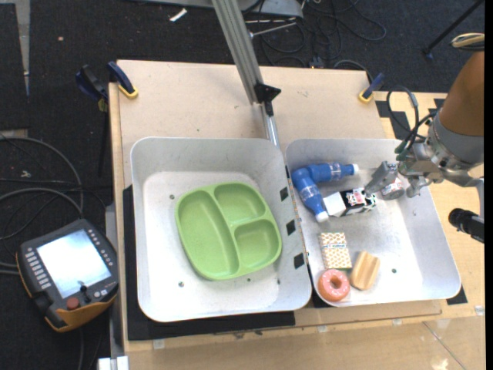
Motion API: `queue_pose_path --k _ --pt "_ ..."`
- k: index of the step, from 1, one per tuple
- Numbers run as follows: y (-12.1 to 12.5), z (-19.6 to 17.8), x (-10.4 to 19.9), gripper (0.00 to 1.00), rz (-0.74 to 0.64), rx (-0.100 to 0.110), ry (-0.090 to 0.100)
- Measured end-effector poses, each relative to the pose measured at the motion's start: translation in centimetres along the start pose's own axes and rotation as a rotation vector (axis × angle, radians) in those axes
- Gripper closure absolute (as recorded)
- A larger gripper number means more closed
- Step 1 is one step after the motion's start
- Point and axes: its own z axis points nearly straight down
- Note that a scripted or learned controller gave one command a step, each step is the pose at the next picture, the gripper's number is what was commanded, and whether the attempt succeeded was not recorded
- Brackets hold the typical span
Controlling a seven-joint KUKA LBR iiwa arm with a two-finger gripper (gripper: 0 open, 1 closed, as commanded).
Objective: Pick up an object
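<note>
Gripper [391,182] fingers hung over the right bin [431,241], near its far right part, and I could not tell if they were wide or narrow. Nothing could be seen held between them. Just to the left of the gripper, and a bit nearer the front, lay a small black and white thing with a bit of red [350,201]. Further left of it lay two blue bottles with white caps. One blue bottle [327,172] lay flat, and the other blue bottle [309,193] lay at a slant, touching it. Well in front of the gripper sat a little checked box [334,249], a pink donut [333,284] and a tan bread roll [365,271], all close together by the front rim of the bin. Far to the left of the gripper, the left bin [154,206] held a green tray [228,230] with three parts. Both bins sat side by side on the desk [185,102].
</note>
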Motion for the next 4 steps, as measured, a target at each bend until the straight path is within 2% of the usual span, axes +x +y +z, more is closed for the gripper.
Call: queue_pose_path --k 1,2,3,4 --pt "0.0 0.0 0.0 0.00 0.001 0.000 0.000" --pt "-0.5 6.2 0.6 0.00 0.002 0.006 0.001" --pt "0.2 11.4 1.4 0.00 0.000 0.005 0.001" --pt "0.2 13.4 1.4 0.00 0.002 0.001 0.000"
